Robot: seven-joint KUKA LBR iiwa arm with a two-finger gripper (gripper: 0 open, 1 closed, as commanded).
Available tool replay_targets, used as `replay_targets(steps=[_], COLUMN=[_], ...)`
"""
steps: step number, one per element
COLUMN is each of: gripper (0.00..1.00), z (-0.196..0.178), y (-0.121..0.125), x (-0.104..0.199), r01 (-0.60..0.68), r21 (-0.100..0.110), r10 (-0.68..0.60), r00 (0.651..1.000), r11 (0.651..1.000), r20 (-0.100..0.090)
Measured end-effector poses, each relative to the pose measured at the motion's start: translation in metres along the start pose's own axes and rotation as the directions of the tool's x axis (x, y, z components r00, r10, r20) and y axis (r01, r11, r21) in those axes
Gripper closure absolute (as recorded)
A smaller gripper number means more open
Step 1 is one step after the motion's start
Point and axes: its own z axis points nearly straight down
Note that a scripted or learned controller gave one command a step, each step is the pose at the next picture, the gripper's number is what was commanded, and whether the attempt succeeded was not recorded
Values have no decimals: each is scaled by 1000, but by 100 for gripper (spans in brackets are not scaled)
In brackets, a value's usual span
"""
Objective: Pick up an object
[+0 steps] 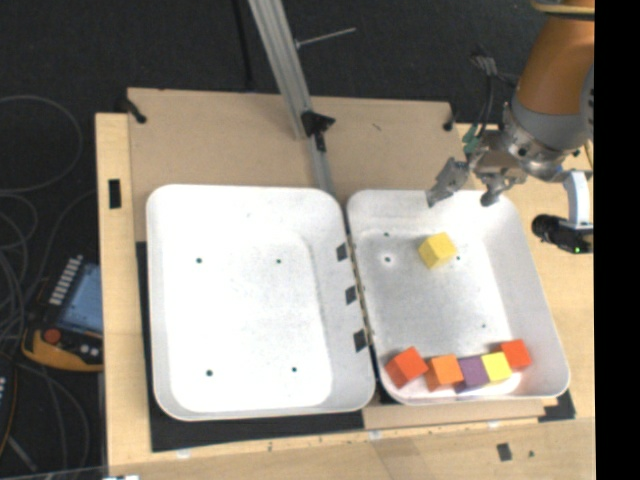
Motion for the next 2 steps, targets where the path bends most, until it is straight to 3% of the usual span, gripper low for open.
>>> replay_targets(steps=[1,2], gripper=[0,100], z=[161,144], y=[12,14], x=[-41,-42], r01=[-6,-6], r21=[6,-4], r10=[6,6], r00=[1000,1000], r11=[1000,1000], r20=[-1,2])
